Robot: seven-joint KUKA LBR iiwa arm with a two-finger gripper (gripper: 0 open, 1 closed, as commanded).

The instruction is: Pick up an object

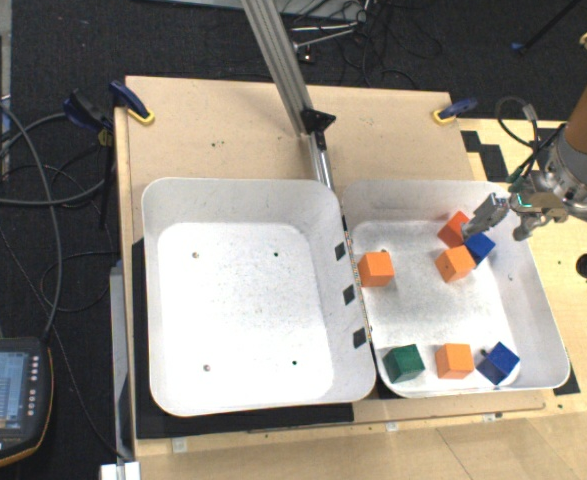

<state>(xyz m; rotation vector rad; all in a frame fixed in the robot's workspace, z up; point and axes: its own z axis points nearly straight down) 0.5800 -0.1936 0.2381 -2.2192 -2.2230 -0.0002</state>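
The right white bin (418, 313) holds several small blocks. A red-orange block (454, 228), a blue block (480, 246) and an orange block (456, 263) cluster at its upper right. Another orange block (376, 268) lies near the bin's left wall. Along the front edge sit a green block (405, 362), an orange block (454, 360) and a blue block (497, 362). My gripper (508, 218) hovers over the bin's upper right corner, just right of the cluster. It is open, with nothing between its fingers (490, 211).
The left white bin (238, 288) stands beside the right one on a wooden board (223, 128). A slanted metal pole (278, 53) rises from behind the bins. Cables and a pendant (3, 398) lie at the left.
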